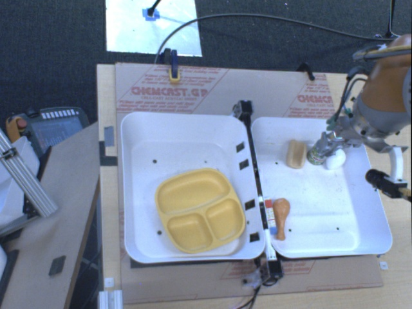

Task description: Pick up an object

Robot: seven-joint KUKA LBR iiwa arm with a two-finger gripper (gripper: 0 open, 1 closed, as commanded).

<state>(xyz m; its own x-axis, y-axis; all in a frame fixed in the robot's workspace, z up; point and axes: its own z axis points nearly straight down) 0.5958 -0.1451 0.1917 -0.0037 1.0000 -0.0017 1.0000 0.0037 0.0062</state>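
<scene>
nearest the lens, a yellow three-compartment plastic tray point(200, 209) lies flat in the left white bin point(138, 172). across the black divider, the right white bin point(360, 237) holds an orange-brown toy drumstick point(280, 216) close to the divider near the front wall, a tan bread-like block point(295, 154) toward the back, and a small white rounded object point(335, 160) just right of it. the gripper point(318, 154) hangs low between the tan block and the white object, close to both; whether its fingers are apart or together, i cannot tell. the grey and orange arm point(385, 89) reaches in from the right.
</scene>
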